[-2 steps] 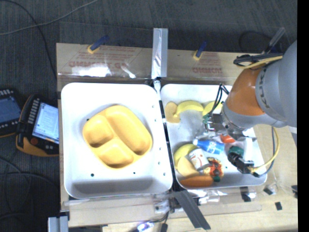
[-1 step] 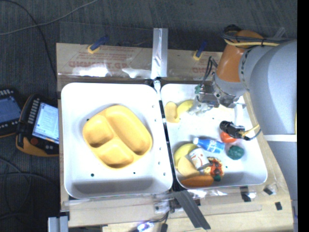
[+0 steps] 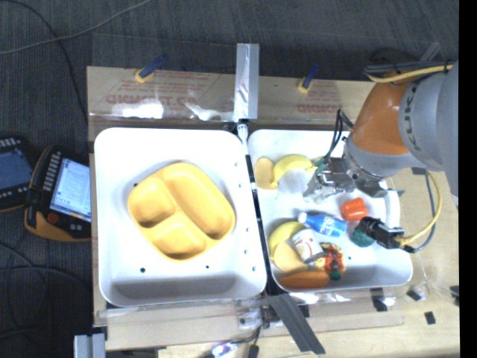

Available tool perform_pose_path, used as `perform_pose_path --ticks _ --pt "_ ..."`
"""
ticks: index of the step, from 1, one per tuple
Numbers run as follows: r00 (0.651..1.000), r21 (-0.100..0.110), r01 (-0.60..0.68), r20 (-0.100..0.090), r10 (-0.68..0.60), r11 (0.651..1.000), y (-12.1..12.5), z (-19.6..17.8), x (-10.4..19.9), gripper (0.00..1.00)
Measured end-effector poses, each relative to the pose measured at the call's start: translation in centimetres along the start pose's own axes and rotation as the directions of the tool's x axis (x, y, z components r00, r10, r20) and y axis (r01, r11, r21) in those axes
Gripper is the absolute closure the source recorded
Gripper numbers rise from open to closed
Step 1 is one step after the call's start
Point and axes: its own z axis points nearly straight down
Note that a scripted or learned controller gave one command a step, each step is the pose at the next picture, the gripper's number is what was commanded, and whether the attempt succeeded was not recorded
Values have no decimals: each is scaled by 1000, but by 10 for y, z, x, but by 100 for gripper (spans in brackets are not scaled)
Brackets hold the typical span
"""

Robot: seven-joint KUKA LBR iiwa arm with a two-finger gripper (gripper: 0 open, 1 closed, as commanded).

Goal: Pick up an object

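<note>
**Desk:** Objects for picking: where do they sit, and what is obscured?

**Photographer:** They crowd the right bin, one of two white bins on the worktop. The arm's orange band and grey wrist cover that bin's upper right corner. The end effector hangs low over the bin's upper middle, just right of a pale yellow piece; its metal parts blur together, so I cannot tell how wide it stands or whether anything sits in it.

**Desk:** A count?

**Photographer:** One blue-and-white bottle lies flat mid-bin. One orange block is just right of it, beside one teal knob partly behind a black fitting. One small tan round sits at upper left. A yellow-green bowl, a white cup and an orange carrot-like piece pile together at the lower left, overlapping, their edges hard to separate. A reddish tangle beside them is too small to identify.

**Desk:** The left bin?

**Photographer:** One yellow divided tray, three compartments.
</note>
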Motion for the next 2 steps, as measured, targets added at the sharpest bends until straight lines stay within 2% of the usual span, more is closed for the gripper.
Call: perform_pose_path --ticks 1,2 --pt "1000 -20 7 2 -7 1000 -32 23 -2 0" --pt "976 -76 219 26 -218 973 -57 29 -6 0"
